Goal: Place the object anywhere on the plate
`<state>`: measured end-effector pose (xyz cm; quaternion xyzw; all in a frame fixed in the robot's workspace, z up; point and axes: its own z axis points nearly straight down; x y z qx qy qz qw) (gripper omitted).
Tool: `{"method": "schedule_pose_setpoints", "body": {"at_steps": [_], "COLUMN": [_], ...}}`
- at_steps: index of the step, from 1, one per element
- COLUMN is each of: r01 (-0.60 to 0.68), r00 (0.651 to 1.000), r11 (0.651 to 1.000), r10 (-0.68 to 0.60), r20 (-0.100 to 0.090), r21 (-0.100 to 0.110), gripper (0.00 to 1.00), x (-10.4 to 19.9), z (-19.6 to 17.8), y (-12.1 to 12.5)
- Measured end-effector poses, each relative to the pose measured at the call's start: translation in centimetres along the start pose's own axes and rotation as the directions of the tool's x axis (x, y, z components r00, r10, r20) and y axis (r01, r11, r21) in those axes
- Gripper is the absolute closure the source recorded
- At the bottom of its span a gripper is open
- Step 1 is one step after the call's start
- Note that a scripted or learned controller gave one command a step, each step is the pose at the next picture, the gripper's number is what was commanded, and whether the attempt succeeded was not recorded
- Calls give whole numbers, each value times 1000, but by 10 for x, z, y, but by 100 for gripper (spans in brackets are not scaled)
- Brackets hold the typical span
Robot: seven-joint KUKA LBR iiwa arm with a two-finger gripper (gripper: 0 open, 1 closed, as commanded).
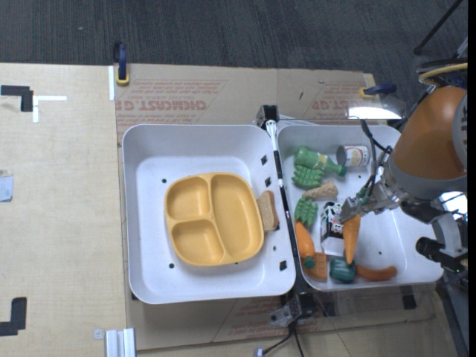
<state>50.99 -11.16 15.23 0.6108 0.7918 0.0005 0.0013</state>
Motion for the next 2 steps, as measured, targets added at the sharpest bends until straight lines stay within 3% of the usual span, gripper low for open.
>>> {"method": "schedule_pose_setpoints", "body": {"at_steps": [1, 2], "r01": [176, 176], "r00": [984, 984], "r11": [984, 984], "r10": [-176, -176], "r20": [1, 1], "r21": [1, 1], "gripper": [100, 0], "x": [-4, -4], "z": [-87, -87], "y": [10, 10]}}
